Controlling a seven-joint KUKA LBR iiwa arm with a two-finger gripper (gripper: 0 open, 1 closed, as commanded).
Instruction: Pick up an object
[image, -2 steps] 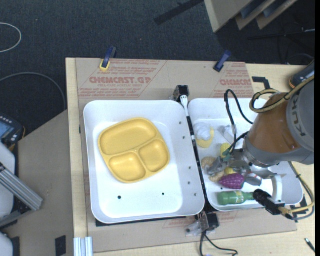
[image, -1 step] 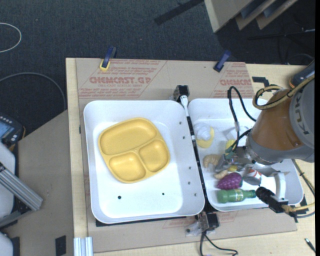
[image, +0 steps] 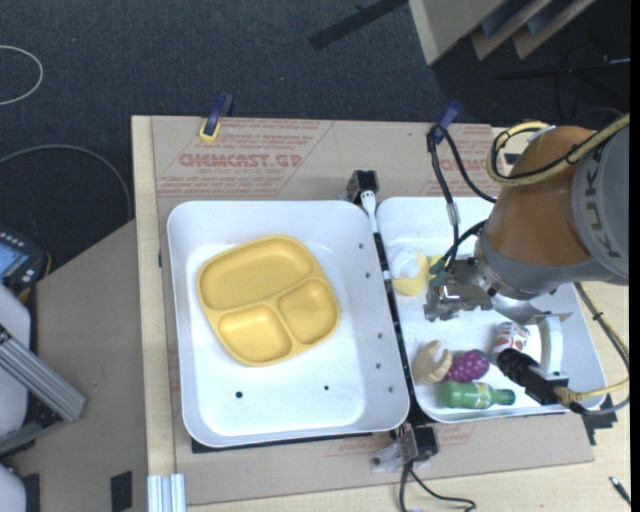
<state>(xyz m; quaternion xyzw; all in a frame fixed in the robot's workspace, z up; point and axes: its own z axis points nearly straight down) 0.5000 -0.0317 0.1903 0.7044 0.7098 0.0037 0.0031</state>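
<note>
The desk (image: 300, 150) is topped with a brown cardboard sheet printed in faded red lettering, and it serves as the landmark. All around it lies a dark blue-grey carpet (image: 90, 90). A thin pale cable (image: 25, 70) loops on the carpet left of the desk. Two clamps (image: 212, 118) grip the desk's far edge, one with a yellow tip. Beyond the desk's far right corner stands pale, boxy furniture (image: 480, 25). Left of the desk's near corner sits a slanted aluminium rail (image: 35, 375). Light is even, with soft shadows

Yellow tray (image: 266, 298) in left bin (image: 190, 330)
</note>
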